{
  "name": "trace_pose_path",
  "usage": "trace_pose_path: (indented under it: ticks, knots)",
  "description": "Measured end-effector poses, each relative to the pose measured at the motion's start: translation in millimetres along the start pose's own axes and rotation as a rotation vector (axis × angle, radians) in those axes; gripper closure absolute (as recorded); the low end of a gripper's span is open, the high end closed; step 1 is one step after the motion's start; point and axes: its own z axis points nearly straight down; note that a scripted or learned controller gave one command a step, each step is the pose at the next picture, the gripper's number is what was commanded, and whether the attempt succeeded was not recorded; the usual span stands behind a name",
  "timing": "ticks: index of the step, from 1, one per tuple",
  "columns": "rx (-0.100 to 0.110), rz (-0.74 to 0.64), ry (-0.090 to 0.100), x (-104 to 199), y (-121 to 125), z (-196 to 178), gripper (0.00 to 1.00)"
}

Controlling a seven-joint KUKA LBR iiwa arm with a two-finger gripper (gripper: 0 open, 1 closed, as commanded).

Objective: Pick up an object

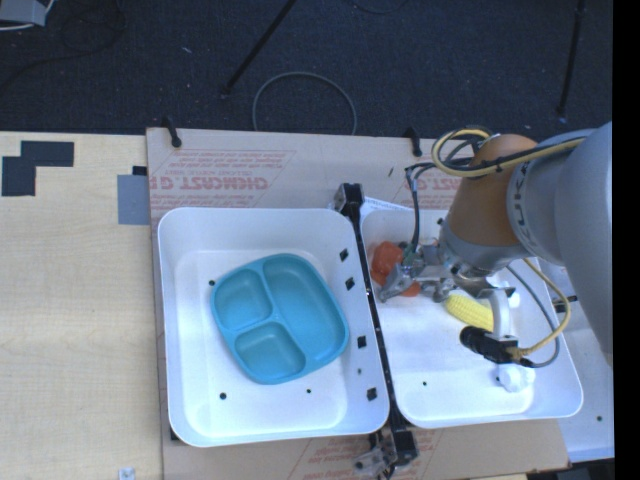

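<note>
Camera view. End effector [400, 280]: low in right bin [470, 398], near divider; open or clenched, cannot tell. Orange-red object [385, 261]: at its 11 o'clock, touching or just beside. Corn cob [470, 310]: 4 o'clock. Left bin [190, 388]: blue divided plate [278, 316].

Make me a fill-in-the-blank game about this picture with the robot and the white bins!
1. The blue plate with three sections lies in the ____ bin.
2. The corn in the right bin is colored ____.
3. The robot's hand is low in the ____ bin, next to an orange thing.

Missing words: left; yellow; right
</note>
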Motion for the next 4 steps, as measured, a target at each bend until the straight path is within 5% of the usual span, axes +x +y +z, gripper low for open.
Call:
trace_pose_path:
  ticks: [1,3,4]
  knots:
    - [0.0,0.005,0.0,-1,0,-11,1.0]
    - [-0.008,0.0,-0.002,-6,-4,-135,1.0]
    - [-0.005,0.001,-0.001,-8,-4,-154,1.0]
